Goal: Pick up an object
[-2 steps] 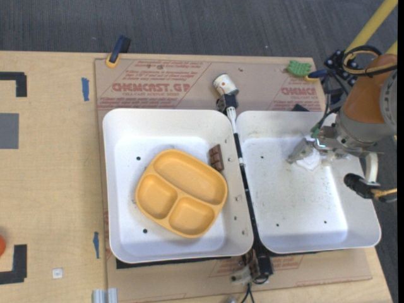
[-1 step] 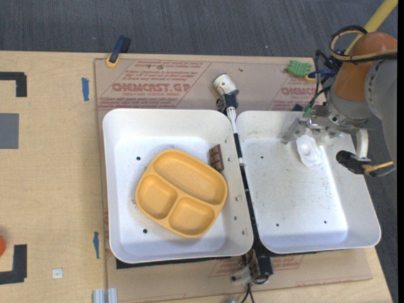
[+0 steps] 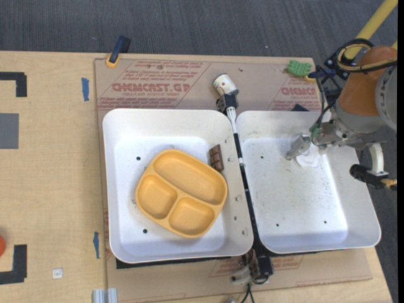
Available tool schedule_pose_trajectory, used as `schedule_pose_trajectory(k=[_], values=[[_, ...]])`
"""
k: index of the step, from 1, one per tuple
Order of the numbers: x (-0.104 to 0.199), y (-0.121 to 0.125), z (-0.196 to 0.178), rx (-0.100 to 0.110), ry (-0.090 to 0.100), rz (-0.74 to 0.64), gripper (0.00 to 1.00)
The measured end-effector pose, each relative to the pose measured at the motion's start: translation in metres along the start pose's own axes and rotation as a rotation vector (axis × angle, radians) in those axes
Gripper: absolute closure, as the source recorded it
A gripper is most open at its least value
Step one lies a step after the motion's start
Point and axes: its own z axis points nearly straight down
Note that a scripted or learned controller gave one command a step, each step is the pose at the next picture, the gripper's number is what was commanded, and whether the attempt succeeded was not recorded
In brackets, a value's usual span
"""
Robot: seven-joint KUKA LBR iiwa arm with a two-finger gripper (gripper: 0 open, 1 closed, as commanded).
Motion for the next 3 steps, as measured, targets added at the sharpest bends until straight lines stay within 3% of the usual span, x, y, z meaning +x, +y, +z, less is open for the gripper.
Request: schedule_pose_trajectory(k=[1,2,3], values=[[0.000,0.001,-0.011,-0.003,-0.002,0.001,1.00],[0.056,0.011,-0.078,-0.003,-0.002,0.225,1.00],[0.056,0.010,-0.078,-0.003,-0.002,0.225,0.00]])
